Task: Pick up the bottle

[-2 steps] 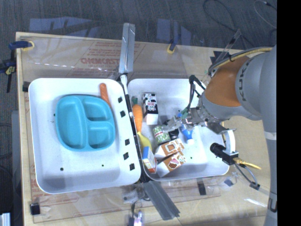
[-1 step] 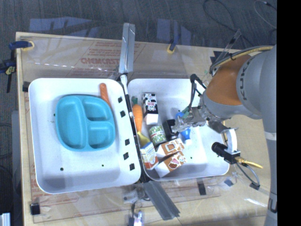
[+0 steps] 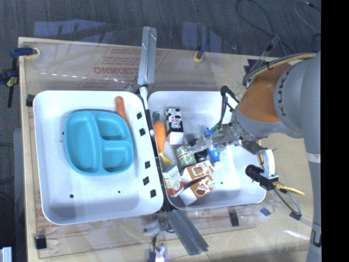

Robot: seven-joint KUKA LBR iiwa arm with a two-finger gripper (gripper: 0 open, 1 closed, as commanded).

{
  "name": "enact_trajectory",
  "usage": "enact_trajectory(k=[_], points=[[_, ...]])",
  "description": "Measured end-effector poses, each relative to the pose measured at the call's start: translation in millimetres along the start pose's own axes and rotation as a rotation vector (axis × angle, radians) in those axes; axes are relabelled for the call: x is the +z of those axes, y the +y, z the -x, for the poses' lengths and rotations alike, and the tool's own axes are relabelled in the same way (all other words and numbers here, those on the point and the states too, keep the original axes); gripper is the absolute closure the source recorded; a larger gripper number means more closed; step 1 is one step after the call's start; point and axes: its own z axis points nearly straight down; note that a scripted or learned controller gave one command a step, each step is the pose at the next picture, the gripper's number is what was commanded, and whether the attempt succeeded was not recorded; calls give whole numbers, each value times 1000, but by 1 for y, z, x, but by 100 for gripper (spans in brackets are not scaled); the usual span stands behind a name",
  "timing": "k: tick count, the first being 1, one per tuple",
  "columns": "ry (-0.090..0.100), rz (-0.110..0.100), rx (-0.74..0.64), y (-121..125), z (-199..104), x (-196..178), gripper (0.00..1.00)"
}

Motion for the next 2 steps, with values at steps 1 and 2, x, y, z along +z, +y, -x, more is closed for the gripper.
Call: enact_trajectory(k=[1, 2], points=[[-8, 34, -19, 56, 8, 31, 0], [-5, 3, -206, 73, 13, 41, 0]])
